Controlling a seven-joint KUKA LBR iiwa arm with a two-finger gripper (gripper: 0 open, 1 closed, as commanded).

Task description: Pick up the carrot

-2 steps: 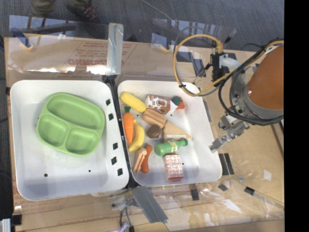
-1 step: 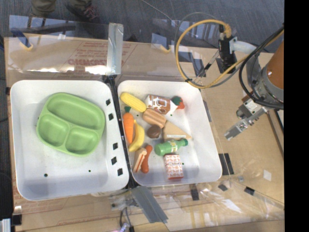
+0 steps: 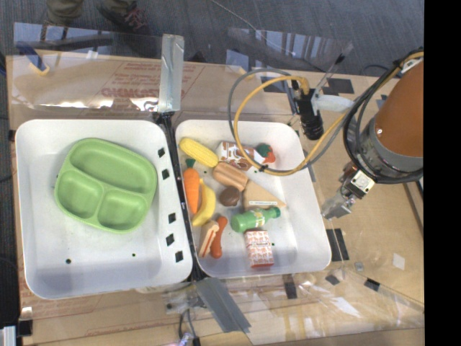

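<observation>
The carrot is a short orange piece with a green top. It lies lengthwise along the left wall of the right bin, between a corn cob behind it and a banana to its right. My gripper hangs outside the right bin, just past its right rim and far to the right of the carrot. Nothing is visible in it.
The right bin also holds a hot dog, a green bottle, a red carton, a cheese wedge and other toy food. A green divided plate lies in the left bin. A yellow cable loops over the right bin's back rim.
</observation>
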